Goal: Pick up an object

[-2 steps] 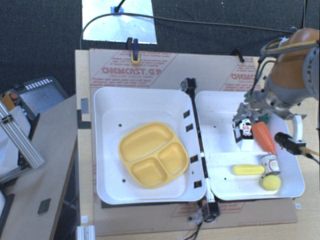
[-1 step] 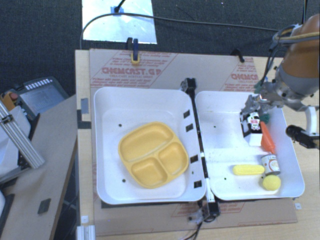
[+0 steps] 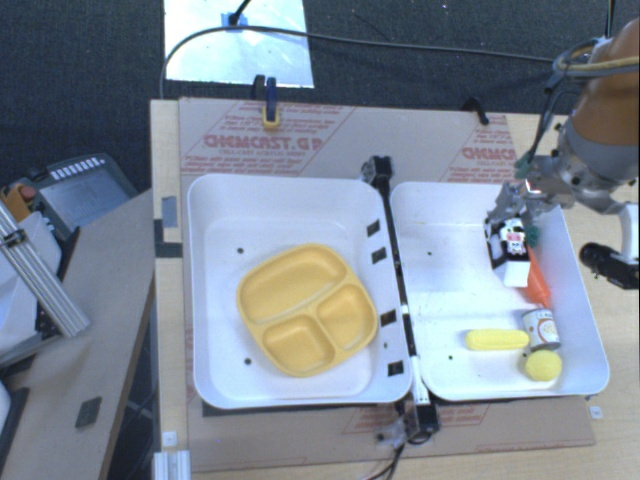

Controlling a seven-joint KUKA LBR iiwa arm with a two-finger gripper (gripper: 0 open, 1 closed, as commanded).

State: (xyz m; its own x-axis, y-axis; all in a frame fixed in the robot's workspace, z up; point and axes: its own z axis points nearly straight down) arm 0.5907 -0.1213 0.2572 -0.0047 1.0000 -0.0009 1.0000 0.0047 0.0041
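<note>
A worktop covered with a printed board carries two shallow white bins side by side. The grey arm with its orange band reaches in over the right bin, and its pincer hangs low above that bin's far side. Whether the pincer is open or closed cannot be told; the wrist hides it.

Well away from the pincer, across the central divider, the left bin holds a yellow divided tray, the largest loose item.

Directly under the pincer, touching or nearly touching it, stands a small black and white carton, the likeliest target. An orange object lies just beside the carton, on the pincer's near side. Further toward the bin's near edge sit a small can, a yellow banana-shaped piece and a yellow ball, all close together.

By the look of it, the task is in its approach stage: the carton rests on the bin floor, not lifted. Closing and raising remain. The orange object pressed against the carton could get in the way of a clean grip.
</note>
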